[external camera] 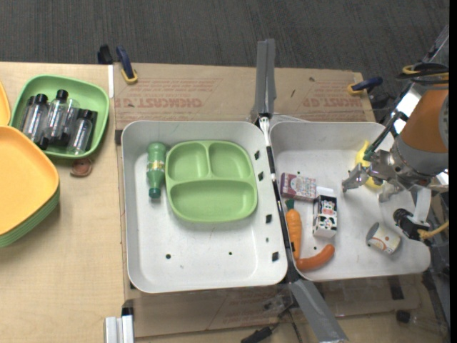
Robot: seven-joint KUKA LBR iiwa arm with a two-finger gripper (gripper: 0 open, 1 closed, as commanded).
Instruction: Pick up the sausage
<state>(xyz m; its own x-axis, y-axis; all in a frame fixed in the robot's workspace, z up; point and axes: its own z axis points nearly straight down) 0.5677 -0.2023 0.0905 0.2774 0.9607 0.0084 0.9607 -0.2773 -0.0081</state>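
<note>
Sausage (316, 258) lies at the near edge of the right bin (343, 138), curved and reddish-orange, its left end touching the lower tip of a carrot (293, 229) that runs along the bin's left wall. Just above them stands a small milk carton (325, 216) with a cow print, and beside that, toward the divider, a pinkish box (298, 186). A small white cup (383, 239) rests on its side near the bin's right end. The gripper (368, 179) hangs over the right part of this bin, well apart from the sausage; metal prongs show under the grey wrist, with something yellow by them, perhaps part of the tool, and whether it is spread or closed cannot be told from this angle. Nothing is seen held. The left bin (139, 263) carries a green divided plate (211, 179) with a green bottle (156, 168) just beside its left rim.
</note>
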